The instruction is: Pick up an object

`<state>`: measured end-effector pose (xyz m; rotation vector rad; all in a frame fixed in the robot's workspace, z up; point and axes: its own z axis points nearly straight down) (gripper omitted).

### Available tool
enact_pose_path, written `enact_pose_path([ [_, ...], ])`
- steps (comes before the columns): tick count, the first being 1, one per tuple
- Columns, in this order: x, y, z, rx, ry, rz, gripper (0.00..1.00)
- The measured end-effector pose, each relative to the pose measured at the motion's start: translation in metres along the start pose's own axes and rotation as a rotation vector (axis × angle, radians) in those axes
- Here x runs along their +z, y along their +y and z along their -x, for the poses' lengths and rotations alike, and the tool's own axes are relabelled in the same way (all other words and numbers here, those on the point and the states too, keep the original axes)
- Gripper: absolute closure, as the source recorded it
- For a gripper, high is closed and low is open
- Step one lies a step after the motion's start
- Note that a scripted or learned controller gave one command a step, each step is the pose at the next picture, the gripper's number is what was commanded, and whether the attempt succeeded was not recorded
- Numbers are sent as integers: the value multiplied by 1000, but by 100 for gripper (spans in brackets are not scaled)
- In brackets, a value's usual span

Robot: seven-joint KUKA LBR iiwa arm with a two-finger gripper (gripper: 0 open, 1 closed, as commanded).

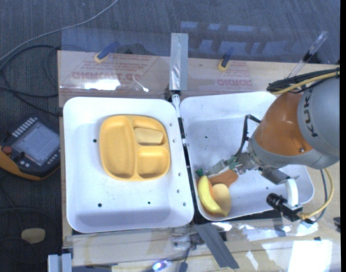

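Currently approach step, grasp not confirmed. Grey arm with orange band (286,135) reaching across right shallow white bin (218,109), two-finger gripper (232,164) low near that bin's front-left corner. Cannot tell gripper state from this slant. Tip just beside orange carrot-like piece (222,178); touching or not, unclear. Yellow curved plastic banana (205,196) and pale peach-coloured rounded piece (220,195) lying together against front-left corner of right bin, touching each other, just beside tip. Yellow compartmented plastic tray (127,149) in middle of left shallow white bin (82,208), well apart from gripper. Likely target: the corner cluster. Next move calls for a centred close on one piece, then a straight lift clear of bin wall. Risk: crowded corner, pieces nudged aside.
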<state>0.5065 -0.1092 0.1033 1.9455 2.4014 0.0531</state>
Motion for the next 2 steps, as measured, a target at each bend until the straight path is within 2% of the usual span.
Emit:
enact_pose_path([
  [1,0,-3,2,-51,2,0,0],
  [2,0,-3,2,39,6,-2,0],
])
